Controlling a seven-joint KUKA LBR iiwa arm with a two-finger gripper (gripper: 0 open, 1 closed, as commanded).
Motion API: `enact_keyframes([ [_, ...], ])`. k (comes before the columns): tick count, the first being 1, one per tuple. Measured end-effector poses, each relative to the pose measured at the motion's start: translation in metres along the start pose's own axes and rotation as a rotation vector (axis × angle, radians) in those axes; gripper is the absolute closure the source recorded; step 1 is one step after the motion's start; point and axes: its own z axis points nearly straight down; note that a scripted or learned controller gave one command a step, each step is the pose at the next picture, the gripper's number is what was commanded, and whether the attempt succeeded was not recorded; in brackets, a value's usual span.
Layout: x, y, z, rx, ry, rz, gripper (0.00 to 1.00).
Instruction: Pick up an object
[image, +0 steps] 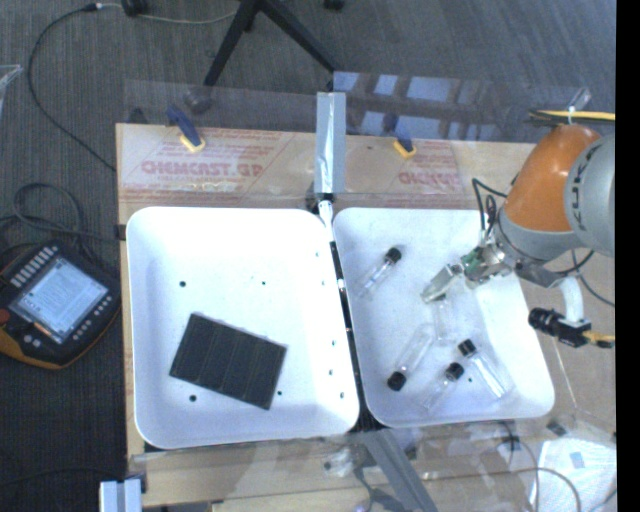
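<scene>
Where the gripper (470, 268) reaches into the right bin (520, 400), a clear vial (438, 284) seems caught between its fingers; board lettering (200, 169) beyond the bins is illegible.

Even, bright light; bins (150, 300) glare white; soft shadows; slight blur.

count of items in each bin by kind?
Clear vials with black caps, right bin: 4, at
Dark ridged panel, left bin: 1
Total: 5
The gripper reaches into the right bin; a further clear piece may lie by it, too faint to count.
</scene>
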Motion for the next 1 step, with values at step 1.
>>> enact_keyframes([
  [1,0.0211,-0.0336,-0.0021,-0.001,0.001,-0.026,0.00],
])
